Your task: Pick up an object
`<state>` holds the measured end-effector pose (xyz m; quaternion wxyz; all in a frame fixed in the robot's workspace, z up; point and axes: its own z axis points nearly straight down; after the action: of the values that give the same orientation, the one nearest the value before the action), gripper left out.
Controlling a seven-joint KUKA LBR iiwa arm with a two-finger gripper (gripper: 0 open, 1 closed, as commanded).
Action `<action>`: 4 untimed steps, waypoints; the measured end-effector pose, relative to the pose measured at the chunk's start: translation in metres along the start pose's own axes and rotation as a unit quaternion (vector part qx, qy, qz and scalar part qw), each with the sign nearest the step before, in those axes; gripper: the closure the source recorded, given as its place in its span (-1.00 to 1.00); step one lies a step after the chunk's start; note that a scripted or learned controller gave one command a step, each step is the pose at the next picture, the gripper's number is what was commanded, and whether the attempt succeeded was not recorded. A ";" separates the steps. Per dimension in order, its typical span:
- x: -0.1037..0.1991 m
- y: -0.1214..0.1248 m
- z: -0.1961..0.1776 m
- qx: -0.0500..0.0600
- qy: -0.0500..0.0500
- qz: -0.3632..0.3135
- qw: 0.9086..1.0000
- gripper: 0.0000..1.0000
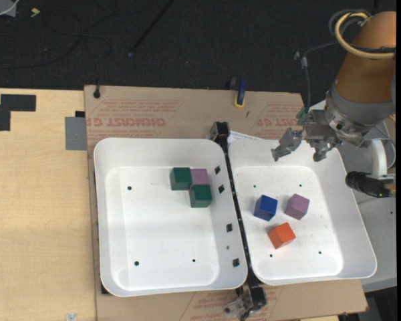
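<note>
The right bin (347, 259) holds a blue cube (266, 207), a purple cube (297, 206) and an orange cube (281, 235). In the left bin (120, 246) two green cubes (181, 178) (201, 195) sit against a mauve cube (199, 176). My gripper (301, 147) hangs over the right bin's far rim, above and behind the blue and purple cubes. Its two fingers (283, 150) are spread apart with nothing between them.
A black divider with clips (230, 206) runs between the bins. Cardboard (160, 116) lies under both bins, with a blue-and-yellow clamp (239, 93) at its far edge. A black handle (369, 183) sticks out at the right.
</note>
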<state>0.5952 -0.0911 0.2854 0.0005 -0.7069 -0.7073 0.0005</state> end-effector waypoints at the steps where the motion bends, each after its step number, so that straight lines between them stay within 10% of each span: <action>1: 0.000 0.000 -0.009 0.001 0.000 0.000 1.000 1.00; 4: -0.093 0.012 0.052 0.000 -0.001 0.000 1.000 1.00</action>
<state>0.6076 -0.1842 0.2337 -0.0002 -0.7072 -0.7070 0.0008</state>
